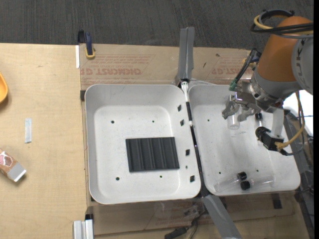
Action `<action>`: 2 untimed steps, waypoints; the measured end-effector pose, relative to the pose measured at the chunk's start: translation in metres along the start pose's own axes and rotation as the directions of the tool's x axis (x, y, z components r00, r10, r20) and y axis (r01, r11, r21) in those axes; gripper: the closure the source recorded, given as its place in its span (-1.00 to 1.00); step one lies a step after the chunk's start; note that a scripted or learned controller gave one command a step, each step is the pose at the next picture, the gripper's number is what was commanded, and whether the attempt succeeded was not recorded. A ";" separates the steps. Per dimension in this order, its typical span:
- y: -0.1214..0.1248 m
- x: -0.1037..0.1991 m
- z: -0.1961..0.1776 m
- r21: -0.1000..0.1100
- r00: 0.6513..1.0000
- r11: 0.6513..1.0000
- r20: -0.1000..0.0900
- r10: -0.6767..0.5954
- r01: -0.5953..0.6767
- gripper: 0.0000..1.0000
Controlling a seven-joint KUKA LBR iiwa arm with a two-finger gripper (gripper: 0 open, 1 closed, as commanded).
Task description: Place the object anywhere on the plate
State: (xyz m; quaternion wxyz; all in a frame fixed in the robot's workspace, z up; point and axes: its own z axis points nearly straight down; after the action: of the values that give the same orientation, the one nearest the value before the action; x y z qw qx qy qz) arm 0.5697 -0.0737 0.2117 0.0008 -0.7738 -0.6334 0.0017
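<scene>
A dark ribbed rectangular plate point(152, 153) lies flat in the middle of the left bin point(99, 133). Near the front edge of the right bin point(209, 133) rests a clear object with two small black parts point(243, 180). The gripper point(234, 117) hangs from the grey and orange arm over the back half of the right bin, well behind the clear object and to the right of the plate. I see nothing between the gripper and the bin floor.
A grey divider bar point(186, 59) runs between the two bins. Cables point(271, 138) dangle from the wrist over the right bin. On the bench to the left lie a small white strip point(28, 131) and a wrapped item point(11, 166).
</scene>
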 end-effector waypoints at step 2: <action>-0.094 0.113 -0.059 0.001 1.000 1.000 0.001 0.010 -0.010 1.00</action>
State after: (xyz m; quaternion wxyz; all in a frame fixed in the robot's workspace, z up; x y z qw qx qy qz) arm 0.5005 0.0559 0.2707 0.0009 -0.7769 -0.6296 0.0025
